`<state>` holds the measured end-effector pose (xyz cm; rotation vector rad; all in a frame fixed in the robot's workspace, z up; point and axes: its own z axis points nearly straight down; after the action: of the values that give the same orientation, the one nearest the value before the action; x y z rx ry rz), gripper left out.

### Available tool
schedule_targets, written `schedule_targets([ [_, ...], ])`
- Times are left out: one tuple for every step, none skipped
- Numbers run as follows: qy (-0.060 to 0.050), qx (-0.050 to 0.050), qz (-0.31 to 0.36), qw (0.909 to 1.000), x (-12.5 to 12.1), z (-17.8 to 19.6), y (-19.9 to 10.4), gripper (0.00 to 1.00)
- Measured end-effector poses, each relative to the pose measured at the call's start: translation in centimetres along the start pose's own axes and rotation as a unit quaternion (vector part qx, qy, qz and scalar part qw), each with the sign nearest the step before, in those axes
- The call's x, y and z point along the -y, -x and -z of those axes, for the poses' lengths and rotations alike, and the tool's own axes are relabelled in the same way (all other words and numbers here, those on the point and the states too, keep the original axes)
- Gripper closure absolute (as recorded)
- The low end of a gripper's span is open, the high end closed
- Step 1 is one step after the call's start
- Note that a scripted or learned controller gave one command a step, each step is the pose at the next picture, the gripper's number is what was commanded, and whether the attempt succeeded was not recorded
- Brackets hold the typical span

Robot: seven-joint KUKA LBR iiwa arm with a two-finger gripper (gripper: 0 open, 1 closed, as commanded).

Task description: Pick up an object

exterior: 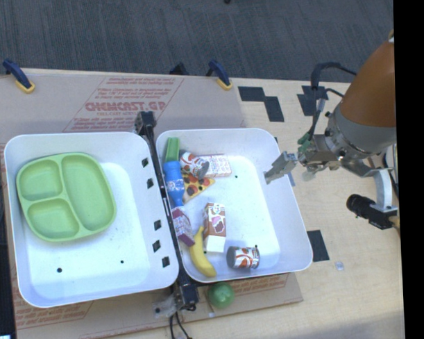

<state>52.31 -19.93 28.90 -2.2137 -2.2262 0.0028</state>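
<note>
gripper (pixel 281 167): over right bin's (pixel 286 218) right rim, nothing between fingers, opening unclear | banana (pixel 200 254): near bin's front edge | can (pixel 243 257): just right of banana

Grey arm with orange band reaching leftward, hand (pixel 281 166) extended, holding nothing

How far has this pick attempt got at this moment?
Nothing looks picked yet. The yellow banana, small red-labelled can and blue tube all lie in the right white bin. The gripper hangs at that bin's right rim, carrying nothing visible. Left to do: descend onto an object, grasp it and lift.
</note>
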Motion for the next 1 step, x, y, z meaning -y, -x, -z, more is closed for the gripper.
schedule_targets([
  [0.0,0.0,0.003,1.0,-0.05,1.04,-0.03,1.0],
])
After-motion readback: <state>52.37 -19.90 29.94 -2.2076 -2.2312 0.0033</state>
